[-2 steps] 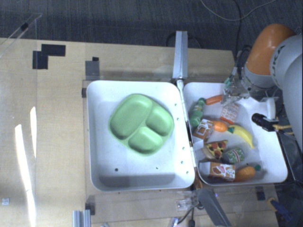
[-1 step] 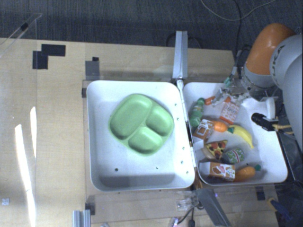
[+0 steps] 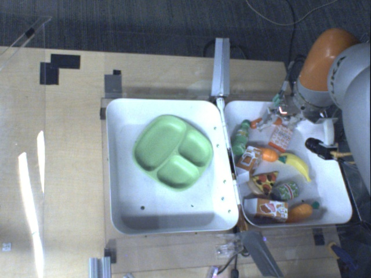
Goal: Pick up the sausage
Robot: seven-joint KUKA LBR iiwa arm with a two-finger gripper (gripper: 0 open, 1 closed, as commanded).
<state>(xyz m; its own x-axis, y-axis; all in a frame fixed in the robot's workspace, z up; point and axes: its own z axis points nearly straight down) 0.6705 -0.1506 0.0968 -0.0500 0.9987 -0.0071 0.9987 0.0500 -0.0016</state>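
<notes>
Approach step in hand: the grey end effector (image 3: 279,113), its opening not discernible, hovers at the far edge of the right-hand shallow white bin (image 3: 339,204), while the likeliest sausage, an orange-brown toy cylinder (image 3: 301,212), lies at the near edge, so the next move calls for repositioning over it.

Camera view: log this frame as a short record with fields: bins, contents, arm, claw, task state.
left bin: holds a green divided plate
right bin: toy food heap, incl. banana, carrot, pizza slice
arm: over right bin's far corner
claw: low at the bin's far edge, finger state unclear
sausage: not identifiable in the heap
task state: nothing seen held
</notes>
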